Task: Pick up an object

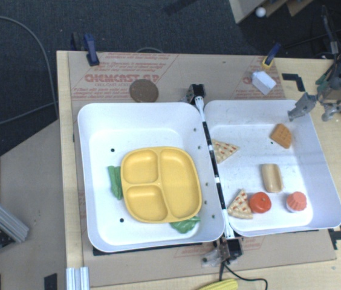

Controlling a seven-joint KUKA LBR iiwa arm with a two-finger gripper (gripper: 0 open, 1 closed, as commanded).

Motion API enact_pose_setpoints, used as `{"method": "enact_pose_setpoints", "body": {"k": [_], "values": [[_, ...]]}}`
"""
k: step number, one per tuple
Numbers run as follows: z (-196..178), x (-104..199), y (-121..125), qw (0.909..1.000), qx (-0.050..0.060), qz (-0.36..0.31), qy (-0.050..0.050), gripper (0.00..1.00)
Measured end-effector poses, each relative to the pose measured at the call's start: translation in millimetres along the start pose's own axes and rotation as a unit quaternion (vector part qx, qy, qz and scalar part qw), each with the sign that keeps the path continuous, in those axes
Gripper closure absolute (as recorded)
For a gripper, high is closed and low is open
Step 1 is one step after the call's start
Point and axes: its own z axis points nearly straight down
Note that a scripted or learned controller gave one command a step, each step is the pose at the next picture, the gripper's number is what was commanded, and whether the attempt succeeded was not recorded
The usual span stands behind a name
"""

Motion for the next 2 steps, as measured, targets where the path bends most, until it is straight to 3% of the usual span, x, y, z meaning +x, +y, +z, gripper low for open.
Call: {"method": "enact_pose_setpoints", "body": {"k": [1,2], "values": [[66,-1,-37,1.0000,0.000,0.000,0.000,0.00],[134,29,-80,1.0000,-0.004,0.000,-0.002,0.00]]}}
